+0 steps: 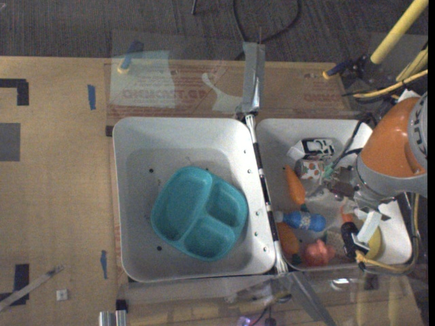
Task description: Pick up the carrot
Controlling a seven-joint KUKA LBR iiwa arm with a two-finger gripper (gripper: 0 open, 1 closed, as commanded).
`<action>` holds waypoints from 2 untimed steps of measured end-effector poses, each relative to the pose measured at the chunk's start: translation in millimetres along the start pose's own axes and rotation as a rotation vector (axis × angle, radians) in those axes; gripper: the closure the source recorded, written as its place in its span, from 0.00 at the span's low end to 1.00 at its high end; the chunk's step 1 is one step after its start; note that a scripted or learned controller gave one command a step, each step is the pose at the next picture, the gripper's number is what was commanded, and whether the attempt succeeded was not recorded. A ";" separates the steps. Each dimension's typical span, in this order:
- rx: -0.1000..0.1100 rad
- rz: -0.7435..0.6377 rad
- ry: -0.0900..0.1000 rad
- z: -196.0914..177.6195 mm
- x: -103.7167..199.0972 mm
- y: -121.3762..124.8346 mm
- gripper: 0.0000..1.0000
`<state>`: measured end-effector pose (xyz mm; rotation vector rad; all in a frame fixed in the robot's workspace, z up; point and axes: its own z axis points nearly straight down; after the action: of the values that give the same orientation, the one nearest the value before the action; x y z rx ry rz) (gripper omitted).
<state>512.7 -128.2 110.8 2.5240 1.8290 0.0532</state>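
Two bins side by side on the worktop (54,182), and we start at the bottom of the frame. Low in the right bin (279,133) sits a cluster: a red lump (318,252) at the bottom edge, an orange lump (287,239) just to its left against the dividing wall, and a blue toy (307,221) right above them. Over in the left bin (136,136), a teal divided plate (199,212) lies tilted across the lower middle, all on its own.

Moving up, here's the carrot (294,187)! It lies in the left part of the right bin, slim and orange, running up and down the frame, close to the dividing wall and just above the blue toy. Right beside it, on its right, is the hand (332,181), low in the bin at about the carrot's height. Wide or narrow? Can't tell from here, and nothing shows in its grip. The carrot lies free in the bin.

Higher still, a white spotted cube (312,168) sits just above the carrot, with a black-and-white thing (318,146) above that. The arm (391,156) comes in from the right edge, orange band showing. At the top, a black cable (266,5) loops on the floor.
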 end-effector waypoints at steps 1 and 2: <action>0.033 0.216 -0.019 24.4 39.0 32.3 0.00; 0.031 0.212 -0.019 13.6 40.7 33.6 1.00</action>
<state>557.9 -100.0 99.1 2.7189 1.5602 0.0052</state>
